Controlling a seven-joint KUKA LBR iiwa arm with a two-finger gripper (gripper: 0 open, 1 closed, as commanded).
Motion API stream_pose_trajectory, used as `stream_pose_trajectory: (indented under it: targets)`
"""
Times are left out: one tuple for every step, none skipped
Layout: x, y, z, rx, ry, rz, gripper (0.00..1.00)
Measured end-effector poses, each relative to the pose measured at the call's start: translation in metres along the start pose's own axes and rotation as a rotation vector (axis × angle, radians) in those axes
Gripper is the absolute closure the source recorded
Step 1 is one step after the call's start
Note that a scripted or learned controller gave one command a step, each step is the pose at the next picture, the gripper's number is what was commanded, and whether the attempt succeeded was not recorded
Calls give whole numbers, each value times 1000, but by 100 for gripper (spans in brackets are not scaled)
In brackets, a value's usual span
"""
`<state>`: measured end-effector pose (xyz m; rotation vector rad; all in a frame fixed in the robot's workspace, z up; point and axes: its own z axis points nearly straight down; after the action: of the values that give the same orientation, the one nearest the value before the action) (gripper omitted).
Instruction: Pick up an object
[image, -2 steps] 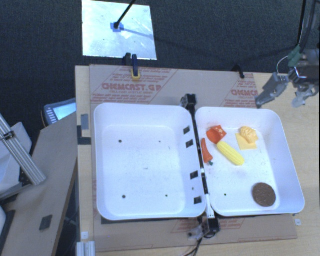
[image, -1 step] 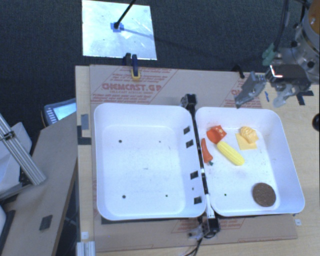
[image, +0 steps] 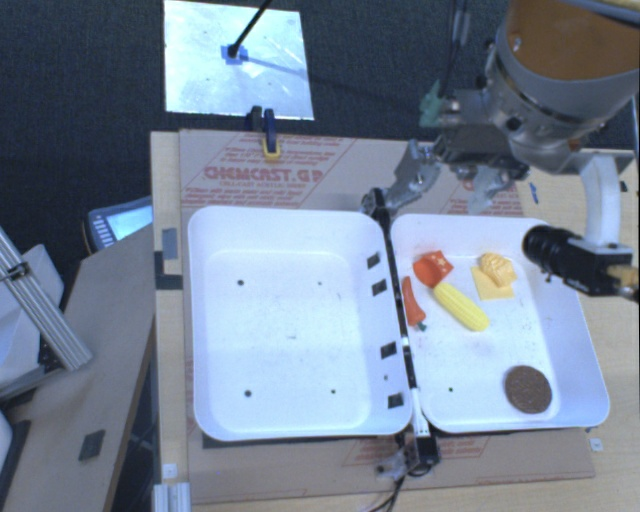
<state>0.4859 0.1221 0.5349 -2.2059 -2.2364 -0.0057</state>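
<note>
Five small objects lie in the right bin (image: 575, 370): a yellow corn cob (image: 461, 306) at centre, a red piece (image: 433, 267) at eleven o'clock of it, an orange carrot (image: 412, 301) at nine, a yellow block (image: 495, 275) at one, a brown disc (image: 527, 389) at five. The gripper (image: 420, 178) hovers above the bins' far edge, holding nothing. The left bin (image: 205, 300) adjoins.

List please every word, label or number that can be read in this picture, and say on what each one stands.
"CHEMCAST GP" in red letters, on the brown protective sheet under the two white bins, behind the left bin.
Fainter red print repeats on the same sheet near the front edge and at the back right; too blurred to read.
Nothing readable on the food pieces, the bins or the arm.
</note>
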Motion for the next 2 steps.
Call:
stream_pose_trajectory:
  targets:
    - [4, 1, 21, 2, -3, 7, 0]
    - [74, 1, -1, -2, 1, 3, 0]
